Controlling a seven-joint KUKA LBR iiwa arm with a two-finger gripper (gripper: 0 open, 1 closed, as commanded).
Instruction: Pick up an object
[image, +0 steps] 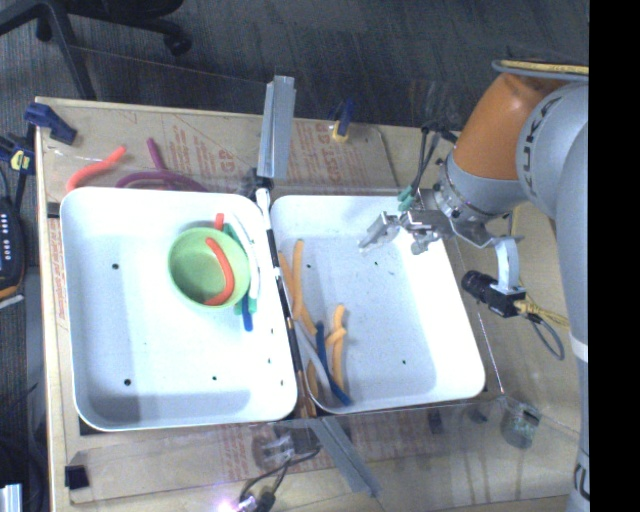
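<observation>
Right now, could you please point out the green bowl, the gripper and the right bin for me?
green bowl (203, 268): camera view, on its inner floor, in the left bin.
gripper (385, 232): camera view, at its fingertips above the right bin.
right bin (420, 340): camera view, on its bare white floor.

Taking the gripper (400, 232) as reference, we see a grey metal bar (275, 125) up and view-left of it, lying on the wooden bench (150, 135). A small blue clamp (345, 115) sits nearer, just beyond it at the bench's far edge. Well off to view-left, an orange tube (95, 168) and a purple hose (160, 180) lie behind the left bin (100, 400). Another blue clamp (48, 120) is at the far view-left corner.
</observation>
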